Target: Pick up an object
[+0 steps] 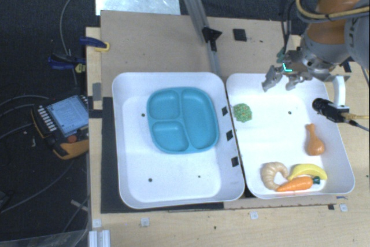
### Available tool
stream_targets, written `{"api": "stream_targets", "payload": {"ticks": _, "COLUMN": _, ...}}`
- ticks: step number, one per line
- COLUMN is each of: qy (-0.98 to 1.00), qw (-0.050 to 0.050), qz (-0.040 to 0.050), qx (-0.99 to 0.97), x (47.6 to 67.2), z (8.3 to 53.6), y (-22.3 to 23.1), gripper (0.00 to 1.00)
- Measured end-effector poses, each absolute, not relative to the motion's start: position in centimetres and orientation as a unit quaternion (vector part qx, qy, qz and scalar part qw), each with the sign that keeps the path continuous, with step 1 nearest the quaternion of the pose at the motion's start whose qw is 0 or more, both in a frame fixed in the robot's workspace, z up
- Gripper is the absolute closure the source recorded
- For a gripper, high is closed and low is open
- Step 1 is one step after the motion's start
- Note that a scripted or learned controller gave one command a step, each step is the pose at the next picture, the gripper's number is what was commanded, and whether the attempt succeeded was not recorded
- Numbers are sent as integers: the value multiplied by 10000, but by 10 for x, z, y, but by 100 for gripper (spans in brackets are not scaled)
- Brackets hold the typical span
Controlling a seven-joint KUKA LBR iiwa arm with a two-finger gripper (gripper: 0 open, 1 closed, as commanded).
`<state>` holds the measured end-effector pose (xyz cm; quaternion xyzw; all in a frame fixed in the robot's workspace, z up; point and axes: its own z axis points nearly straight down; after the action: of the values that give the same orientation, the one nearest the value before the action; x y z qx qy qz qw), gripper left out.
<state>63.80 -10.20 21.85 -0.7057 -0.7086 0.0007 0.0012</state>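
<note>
The table carries two white bins side by side. The left bin lies well away from the hand, on its far side from the arm, and holds a blue divided plate. The right bin sits directly under and below the hand, and holds every loose thing worth picking.

The arm, grey with its orange band, reaches in from the right, and the hand hangs over the upper edge of the right bin. Its two fingers stand apart, tips pointing down and to the left, with nothing between them.

Of the objects, the nearest is the green broccoli piece, lying just below and to the left of the hand, apart from everything else; it is roundish, with no clear long axis, so the finger angle probably matters little. The brown drumstick-shaped piece lies below and to the right of the hand, its long axis running roughly up and down the bin. Farthest from the hand, at the bin's lower edge, a cluster sits touching: a pale croissant, a banana and a carrot.

Judging from this, the broccoli piece is the easiest target: a short move down and leftward would bring the parted fingers over it.
</note>
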Motion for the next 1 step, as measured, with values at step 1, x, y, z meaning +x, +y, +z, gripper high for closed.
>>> {"api": "stream_targets", "payload": {"ticks": 1, "qy": -7087, "qw": -5, "qz": -6, "qx": -7055, "x": 639, "z": 220, "y": -102, "gripper": 0}}
